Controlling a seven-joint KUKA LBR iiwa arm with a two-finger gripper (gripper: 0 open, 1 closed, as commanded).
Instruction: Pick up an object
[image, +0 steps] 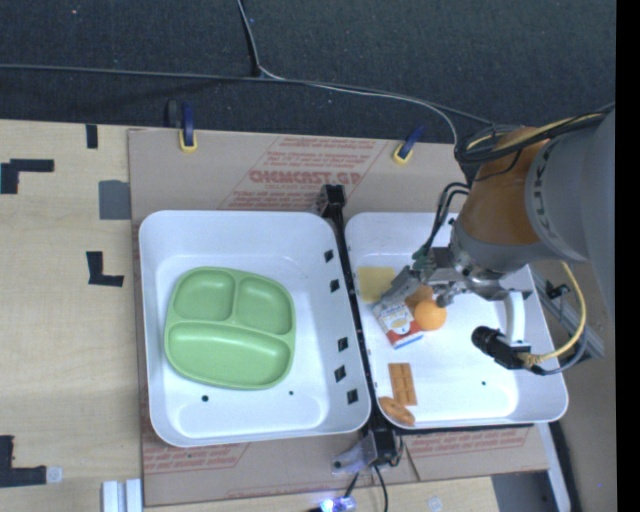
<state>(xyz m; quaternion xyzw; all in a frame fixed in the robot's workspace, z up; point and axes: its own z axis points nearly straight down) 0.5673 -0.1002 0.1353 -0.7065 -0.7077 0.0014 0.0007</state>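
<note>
1. The gripper (424, 288) is low in the right bin (500, 395), so this looks like the grasp step; whether it is open or closed, I cannot tell.
2. An orange ball (430, 316) sits just below it, touching a small carton (396, 320).
3. Next likely needs a firm closing, then a straight lift.
4. The arm (520, 205) reaches in from the right, wrist bent downward.

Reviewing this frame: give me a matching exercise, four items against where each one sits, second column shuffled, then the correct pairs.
Items:
1. green divided plate
2. orange ball
3. yellow flat piece
4. orange-brown bar

Places:
A. right bin, near its front rim
B. left bin
C. right bin, just below the gripper
D. right bin, by the divider, upper part

Pairs: 1-B, 2-C, 3-D, 4-A
</note>
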